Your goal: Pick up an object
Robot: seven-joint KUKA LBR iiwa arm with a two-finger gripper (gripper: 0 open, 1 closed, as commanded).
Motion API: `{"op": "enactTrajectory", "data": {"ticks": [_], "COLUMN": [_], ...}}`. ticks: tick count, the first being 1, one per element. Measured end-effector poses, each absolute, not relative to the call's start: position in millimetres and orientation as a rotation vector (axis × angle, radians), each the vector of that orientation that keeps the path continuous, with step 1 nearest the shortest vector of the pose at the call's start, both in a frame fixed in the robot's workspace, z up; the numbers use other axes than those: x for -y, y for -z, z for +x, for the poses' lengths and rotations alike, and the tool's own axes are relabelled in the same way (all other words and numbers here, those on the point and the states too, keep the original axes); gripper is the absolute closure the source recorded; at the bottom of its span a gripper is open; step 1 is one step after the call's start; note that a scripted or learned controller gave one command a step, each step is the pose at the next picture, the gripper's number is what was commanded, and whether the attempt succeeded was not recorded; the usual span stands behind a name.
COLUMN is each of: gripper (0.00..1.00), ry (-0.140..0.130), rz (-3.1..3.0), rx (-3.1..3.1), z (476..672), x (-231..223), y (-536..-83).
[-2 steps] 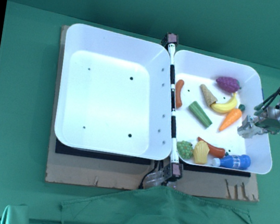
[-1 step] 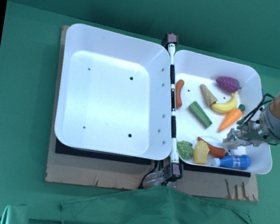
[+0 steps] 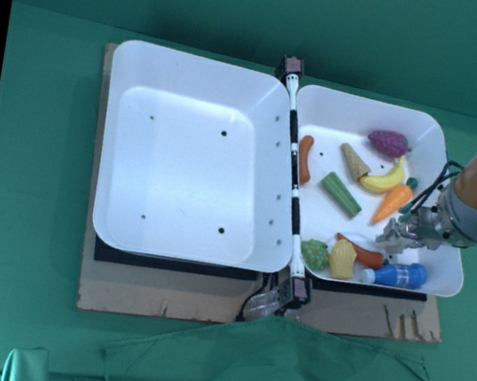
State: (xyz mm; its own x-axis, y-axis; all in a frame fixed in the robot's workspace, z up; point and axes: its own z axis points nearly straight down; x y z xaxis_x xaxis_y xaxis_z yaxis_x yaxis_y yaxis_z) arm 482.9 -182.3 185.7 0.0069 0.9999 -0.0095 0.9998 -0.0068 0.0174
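Blue bottle [image 3: 400, 275], corn [image 3: 342, 259] — crowded beneath the gripper [image 3: 398, 236].

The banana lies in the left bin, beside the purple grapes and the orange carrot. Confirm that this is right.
Not quite right. The banana lies in the right bin, not the left one, as the camera view shows. The rest holds: it sits beside the purple grapes and the orange carrot.
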Motion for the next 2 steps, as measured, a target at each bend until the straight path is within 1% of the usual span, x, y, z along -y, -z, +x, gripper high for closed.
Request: {"op": "enactTrajectory", "data": {"ticks": [1, 2], "gripper": [1.00, 0.00], "ry": [-0.007, -0.010], "rz": [2.213, 2.215], "rx": [-2.207, -2.205], "z": [528.0, 527.5], "x": [175.9, 175.6], "y": [-185.5, -185.1]}}
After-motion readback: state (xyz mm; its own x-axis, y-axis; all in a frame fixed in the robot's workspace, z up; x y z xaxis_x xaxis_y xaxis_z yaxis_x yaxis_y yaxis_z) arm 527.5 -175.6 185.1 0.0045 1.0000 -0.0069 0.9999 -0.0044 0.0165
